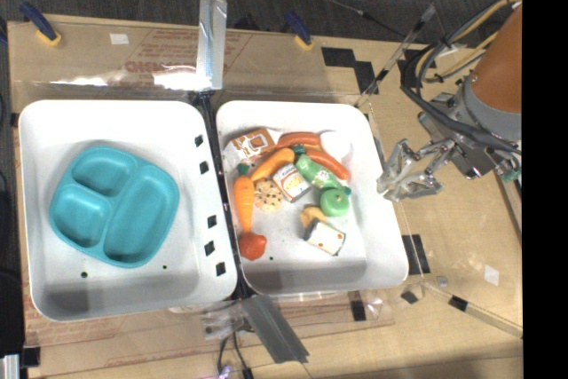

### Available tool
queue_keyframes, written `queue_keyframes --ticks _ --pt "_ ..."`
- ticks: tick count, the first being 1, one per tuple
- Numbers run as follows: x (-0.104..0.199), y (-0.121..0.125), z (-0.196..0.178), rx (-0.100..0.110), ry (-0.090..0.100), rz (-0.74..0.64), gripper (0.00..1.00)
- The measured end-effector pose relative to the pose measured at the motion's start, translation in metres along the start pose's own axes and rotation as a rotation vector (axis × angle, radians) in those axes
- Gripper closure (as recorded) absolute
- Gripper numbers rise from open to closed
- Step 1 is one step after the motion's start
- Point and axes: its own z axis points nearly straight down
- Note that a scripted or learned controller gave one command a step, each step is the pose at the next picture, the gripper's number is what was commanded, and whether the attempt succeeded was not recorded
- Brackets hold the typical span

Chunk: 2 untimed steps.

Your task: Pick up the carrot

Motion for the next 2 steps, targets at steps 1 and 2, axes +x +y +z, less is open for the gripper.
queue_keyframes --ticks 1,2 --pt "0.009 0.005 0.068 -0.001 0.000 -0.400 1.00" --pt "-0.035 -0.020 -0.044 0.008 -0.003 -0.762 1.00"
